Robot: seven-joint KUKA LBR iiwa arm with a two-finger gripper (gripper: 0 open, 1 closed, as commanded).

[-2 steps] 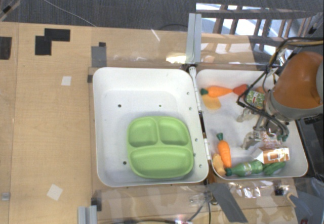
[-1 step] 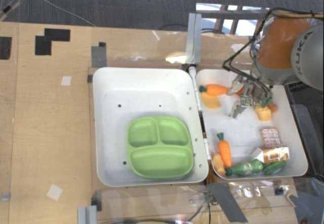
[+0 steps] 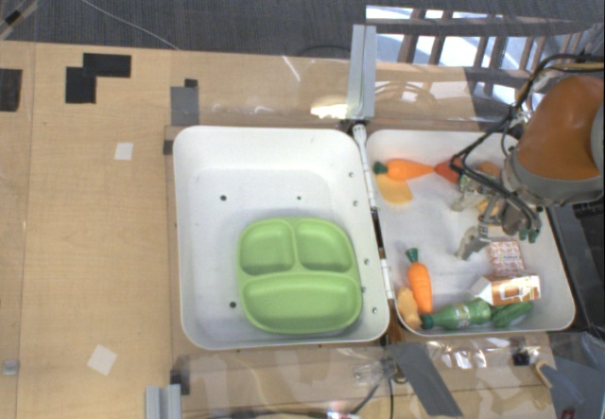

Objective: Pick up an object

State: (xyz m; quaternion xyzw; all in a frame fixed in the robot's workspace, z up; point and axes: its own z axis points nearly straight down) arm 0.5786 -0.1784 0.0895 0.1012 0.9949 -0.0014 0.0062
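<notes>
**White bins, and an arm low over the right one**

White plastic makes up both bins, set side by side on the wooden bench (image 3: 85,247). Nearest, along the bottom rim of the right bin (image 3: 444,218), lie a green bottle (image 3: 460,315) and a dark green vegetable (image 3: 511,314), end to end. Just above them a small carton (image 3: 511,291) with an orange label lies on its side. At lower left of that bin a small carrot (image 3: 419,283) stands almost vertical in the frame, leaves upward, with a pale yellow piece (image 3: 407,304) touching its lower end.

At the same depth, in the lower half of the left bin (image 3: 203,181), a green divided plate (image 3: 300,273) lies flat, two small sections above one long one.

Higher in the right bin a pale packet (image 3: 505,257) with reddish print lies near the right wall. Just above and left of it hangs the gripper (image 3: 486,228), metal fingers pointing down and left; nothing shows between them, and whether they are spread or closed cannot be told.

Toward the top of the right bin a larger carrot (image 3: 408,168) lies crosswise, a yellow slice (image 3: 396,190) just under it and a red-orange piece (image 3: 448,171) at its right end. The arm's orange band (image 3: 564,129) fills the upper right. A metal post (image 3: 363,72) rises behind the bins' shared wall.
</notes>
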